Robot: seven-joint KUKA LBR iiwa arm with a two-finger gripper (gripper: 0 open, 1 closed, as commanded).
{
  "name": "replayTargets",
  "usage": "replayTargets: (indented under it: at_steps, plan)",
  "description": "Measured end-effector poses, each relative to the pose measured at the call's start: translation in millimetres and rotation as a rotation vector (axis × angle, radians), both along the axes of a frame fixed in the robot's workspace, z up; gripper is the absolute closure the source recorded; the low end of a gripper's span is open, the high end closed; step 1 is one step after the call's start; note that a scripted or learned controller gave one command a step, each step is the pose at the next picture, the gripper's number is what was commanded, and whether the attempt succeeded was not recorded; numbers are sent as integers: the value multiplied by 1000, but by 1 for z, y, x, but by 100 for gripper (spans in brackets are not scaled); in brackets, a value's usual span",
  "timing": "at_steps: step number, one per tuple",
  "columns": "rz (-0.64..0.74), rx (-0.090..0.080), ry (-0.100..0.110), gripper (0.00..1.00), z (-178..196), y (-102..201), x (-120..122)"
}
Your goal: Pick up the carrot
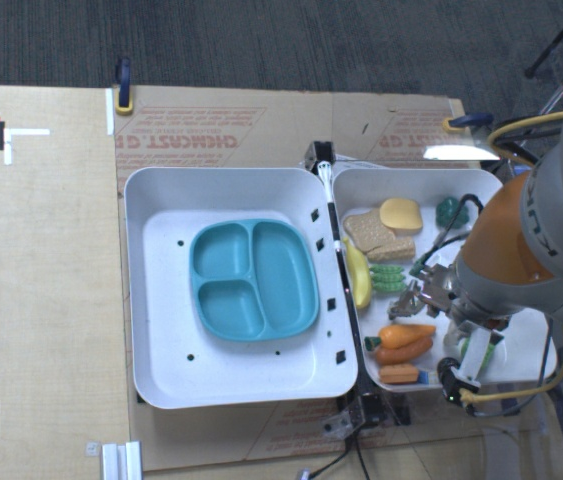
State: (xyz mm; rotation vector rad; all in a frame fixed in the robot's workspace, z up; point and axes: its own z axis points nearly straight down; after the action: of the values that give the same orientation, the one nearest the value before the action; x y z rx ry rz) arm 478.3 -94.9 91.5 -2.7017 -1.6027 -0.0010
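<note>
- Orange carrot (406, 340) lies in the right bin (521, 183), near its front wall, long axis left-right.
- We place the end effector (416, 300) just above it; finger state: cannot tell.

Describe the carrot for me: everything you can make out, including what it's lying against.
The carrot is orange and smooth, plastic-looking like toy food, thick and blunt at one end and narrowing toward the other. It lies flat, roughly crosswise, near the front of the right bin, close to the wall shared with the left bin. A shorter orange piece lies just in front of it, and green beans and a yellow banana sit behind. The tool hangs just above it, at its far edge; contact is unclear.
</note>
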Motion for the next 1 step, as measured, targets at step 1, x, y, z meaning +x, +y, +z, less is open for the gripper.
replayTargets:
  at_steps: [1]
  plan:
    - [181, 1, 3, 0, -1, 3, 0]
